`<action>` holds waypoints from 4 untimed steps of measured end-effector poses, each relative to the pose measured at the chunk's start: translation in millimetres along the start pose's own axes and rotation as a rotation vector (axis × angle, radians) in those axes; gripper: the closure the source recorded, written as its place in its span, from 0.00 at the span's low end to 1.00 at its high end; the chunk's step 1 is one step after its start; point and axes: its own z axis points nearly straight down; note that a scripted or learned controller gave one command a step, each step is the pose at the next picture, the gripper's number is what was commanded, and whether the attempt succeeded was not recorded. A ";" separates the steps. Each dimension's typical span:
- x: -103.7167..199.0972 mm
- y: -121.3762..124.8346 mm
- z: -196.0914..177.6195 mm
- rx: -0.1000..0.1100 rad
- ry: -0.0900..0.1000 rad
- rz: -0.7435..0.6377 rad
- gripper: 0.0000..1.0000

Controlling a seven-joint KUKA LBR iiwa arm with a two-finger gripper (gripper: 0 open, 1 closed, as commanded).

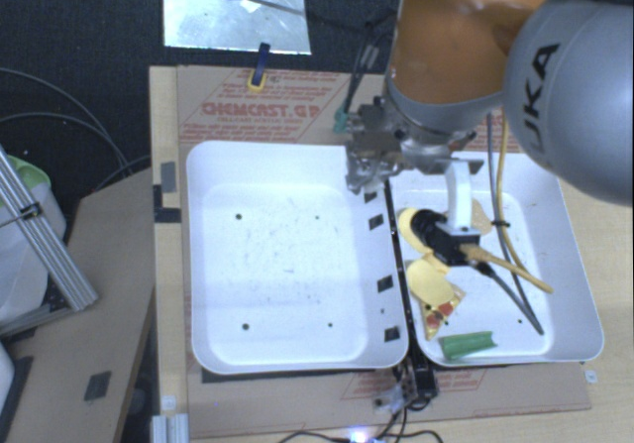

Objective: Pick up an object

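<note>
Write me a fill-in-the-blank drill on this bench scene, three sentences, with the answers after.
1. The block near the front rim is coloured ___.
2. It lies in the bin on the view's ___ side.
3. The band above the arm's wrist is ___.
Missing words: green; right; orange.

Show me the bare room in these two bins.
Left bin: floor bare from its left wall to the shared rim. Right bin: crowded on its left side with yellow pieces and a green piece, the end effector above the shared rim; a bare strip runs along its right wall.
</note>
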 end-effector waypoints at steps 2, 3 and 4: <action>-30.7 -53.7 -87.8 -0.012 0.003 0.001 1.00; -29.2 -53.0 -99.6 -0.016 0.004 -0.005 1.00; -29.1 -52.3 -110.6 -0.019 0.005 -0.009 1.00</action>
